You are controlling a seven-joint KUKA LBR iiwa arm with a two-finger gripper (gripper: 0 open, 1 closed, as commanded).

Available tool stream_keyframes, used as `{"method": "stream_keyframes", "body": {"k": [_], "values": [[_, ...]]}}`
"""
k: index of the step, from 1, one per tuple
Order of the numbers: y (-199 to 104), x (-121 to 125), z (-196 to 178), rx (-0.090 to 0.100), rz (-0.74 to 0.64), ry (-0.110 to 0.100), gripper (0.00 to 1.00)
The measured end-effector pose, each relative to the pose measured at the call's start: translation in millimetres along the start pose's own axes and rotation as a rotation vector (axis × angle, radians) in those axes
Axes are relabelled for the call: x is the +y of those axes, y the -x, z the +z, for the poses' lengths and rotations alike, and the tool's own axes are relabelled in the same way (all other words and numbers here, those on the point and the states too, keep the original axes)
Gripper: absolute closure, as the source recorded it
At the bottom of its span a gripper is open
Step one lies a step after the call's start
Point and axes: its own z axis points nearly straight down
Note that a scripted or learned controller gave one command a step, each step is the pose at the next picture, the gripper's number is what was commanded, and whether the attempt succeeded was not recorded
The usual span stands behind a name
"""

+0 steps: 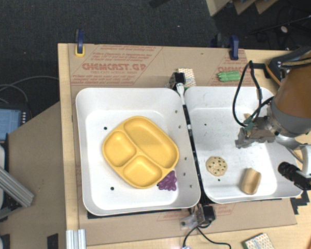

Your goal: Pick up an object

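Observation:
In the right bin (217, 102) lie a round speckled cookie (216, 166) and a tan cylinder-shaped piece (250, 181) near the front wall. My gripper (251, 135) hangs over the right half of that bin, up and to the right of the cookie and above the tan piece, apart from both. The grey arm with its orange band (299, 95) comes in from the right. The left bin (93, 154) holds a yellow divided plate (140, 151), with a small purple grape bunch (167, 181) at the plate's front right edge.
A black cable (243, 95) loops from the arm over the right bin's back half. A green item (229, 76) and a small checkered tag (185, 78) lie on the cardboard behind the bins. Blue clamps (80, 42) hold the board's back edge.

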Motion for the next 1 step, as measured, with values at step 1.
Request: {"method": "stream_keyframes", "body": {"k": [1], "values": [[-46.9,-0.4,-28.8,0.000,0.003,-0.003,1.00]]}}
